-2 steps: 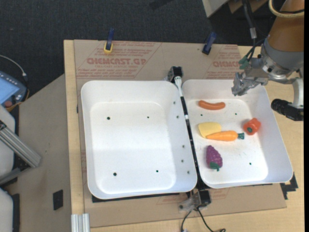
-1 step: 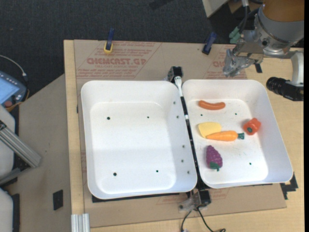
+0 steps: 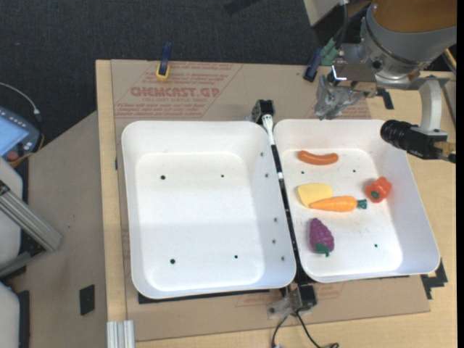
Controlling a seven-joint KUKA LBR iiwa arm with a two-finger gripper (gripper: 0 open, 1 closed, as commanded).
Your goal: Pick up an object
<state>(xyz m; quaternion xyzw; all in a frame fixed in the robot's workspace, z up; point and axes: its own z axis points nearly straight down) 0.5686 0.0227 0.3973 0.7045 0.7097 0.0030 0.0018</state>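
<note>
The right bin [image 3: 406,256] holds several toy foods: an orange-red sausage [image 3: 317,157] near its far side, a yellow cheese wedge [image 3: 312,192], a carrot [image 3: 336,204] lying just in front of the wedge, a red pepper [image 3: 378,188] to the right, and a purple grape bunch [image 3: 321,235] nearer the front. My gripper [image 3: 332,107] hangs above the far rim of the right bin, behind the sausage, with nothing seen between its fingers.
The left bin [image 3: 145,165] sits beside the right one, joined by a black hinge strip [image 3: 279,187]. A black cylindrical part [image 3: 406,138] of the arm juts over the right bin's far right corner. A yellow-and-blue clamp [image 3: 164,65] stands on the cardboard at the back left.
</note>
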